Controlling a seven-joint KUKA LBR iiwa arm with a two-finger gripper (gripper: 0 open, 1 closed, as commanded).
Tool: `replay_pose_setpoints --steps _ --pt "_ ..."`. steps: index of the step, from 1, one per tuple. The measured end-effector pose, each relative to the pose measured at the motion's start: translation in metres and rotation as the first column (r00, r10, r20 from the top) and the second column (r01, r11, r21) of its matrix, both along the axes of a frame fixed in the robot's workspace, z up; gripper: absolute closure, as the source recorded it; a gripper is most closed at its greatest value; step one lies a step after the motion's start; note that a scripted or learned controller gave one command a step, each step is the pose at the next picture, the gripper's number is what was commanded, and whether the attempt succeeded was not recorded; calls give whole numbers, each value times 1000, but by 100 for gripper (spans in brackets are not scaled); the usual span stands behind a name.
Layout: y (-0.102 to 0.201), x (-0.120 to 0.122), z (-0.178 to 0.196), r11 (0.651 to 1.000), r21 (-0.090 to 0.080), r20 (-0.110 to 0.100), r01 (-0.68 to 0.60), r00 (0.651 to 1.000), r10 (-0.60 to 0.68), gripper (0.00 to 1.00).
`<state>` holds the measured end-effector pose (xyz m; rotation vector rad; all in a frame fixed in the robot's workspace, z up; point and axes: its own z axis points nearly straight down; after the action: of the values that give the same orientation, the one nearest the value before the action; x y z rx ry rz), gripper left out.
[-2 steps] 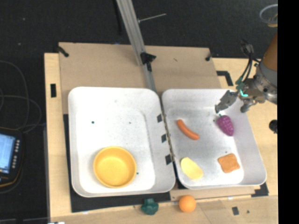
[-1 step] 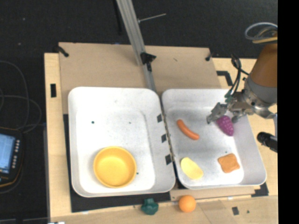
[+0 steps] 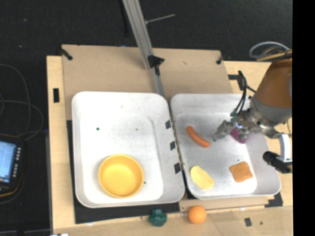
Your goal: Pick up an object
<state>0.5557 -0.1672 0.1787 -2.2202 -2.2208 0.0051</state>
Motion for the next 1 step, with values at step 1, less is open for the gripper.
replay_pose_setpoints --steps 1 --pt "-5 8 -50 1000 0 0 1 1000 -1 0"
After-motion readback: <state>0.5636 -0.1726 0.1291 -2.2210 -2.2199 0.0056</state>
